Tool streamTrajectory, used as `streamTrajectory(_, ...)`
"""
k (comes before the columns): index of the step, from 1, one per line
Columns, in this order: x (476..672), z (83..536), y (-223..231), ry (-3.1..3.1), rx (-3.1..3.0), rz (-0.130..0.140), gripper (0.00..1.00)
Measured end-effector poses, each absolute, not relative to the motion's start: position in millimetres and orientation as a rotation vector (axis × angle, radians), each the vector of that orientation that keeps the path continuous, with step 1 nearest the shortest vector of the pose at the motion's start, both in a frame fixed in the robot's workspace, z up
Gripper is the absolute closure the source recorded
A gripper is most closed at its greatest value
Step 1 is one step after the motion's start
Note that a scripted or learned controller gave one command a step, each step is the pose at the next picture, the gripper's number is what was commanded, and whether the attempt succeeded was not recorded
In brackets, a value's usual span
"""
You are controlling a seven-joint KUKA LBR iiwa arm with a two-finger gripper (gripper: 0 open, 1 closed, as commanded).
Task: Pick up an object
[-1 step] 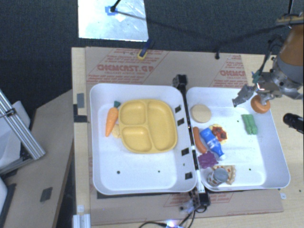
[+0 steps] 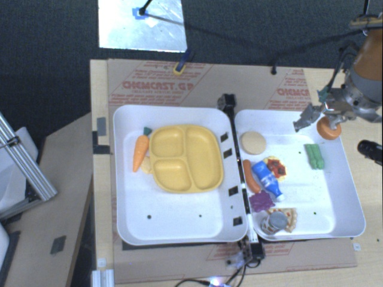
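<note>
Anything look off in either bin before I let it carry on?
Nothing spilled or broken. The carrot lies on the left bin's floor beside the yellow divided plate, not on it. In the right bin, several toys crowd against the divider.

1. One fixed camera sits above the bench (image 2: 72,160), looking down at a slant.
2. It stands far enough back to take in both white bins (image 2: 125,178), side by side.
3. The arm (image 2: 365,70) enters from the right.

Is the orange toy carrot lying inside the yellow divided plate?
No, the orange toy carrot lies on the left bin's floor beside the yellow divided plate.
</note>
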State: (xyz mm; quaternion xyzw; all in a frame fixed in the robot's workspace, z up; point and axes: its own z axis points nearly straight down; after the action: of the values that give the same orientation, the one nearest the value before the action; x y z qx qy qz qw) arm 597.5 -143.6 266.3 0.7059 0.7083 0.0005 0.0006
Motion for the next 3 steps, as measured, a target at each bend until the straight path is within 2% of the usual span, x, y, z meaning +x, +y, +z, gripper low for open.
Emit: streamTrajectory(3,598.3,91,-130,2.224,2.221,-0.002,0.00)
